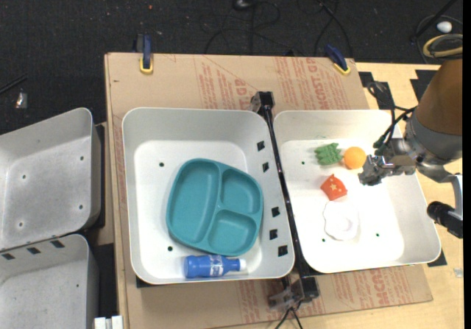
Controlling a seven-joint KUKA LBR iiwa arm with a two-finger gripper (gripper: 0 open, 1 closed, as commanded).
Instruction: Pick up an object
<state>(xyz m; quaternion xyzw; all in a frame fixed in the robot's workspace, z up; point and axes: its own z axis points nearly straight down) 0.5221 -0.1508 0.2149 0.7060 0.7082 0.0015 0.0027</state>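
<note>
In the left bin (140,173) we see a teal tray (214,206) and blue bottle (212,266). In the right bin (412,239) lie a green toy (328,153), orange ball (354,157), red piece (334,187) and white disc (342,224). The pincer (370,172) hovers beside the ball; its grip we cannot tell.

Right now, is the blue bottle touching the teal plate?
Cannot tell. In the camera view the blue bottle lies right beside the teal plate, with no plain gap.

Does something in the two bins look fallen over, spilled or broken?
Only the blue bottle stands out: it lies on its side at the left bin's front wall, beside the teal tray. Nothing looks spilled or broken.
</note>
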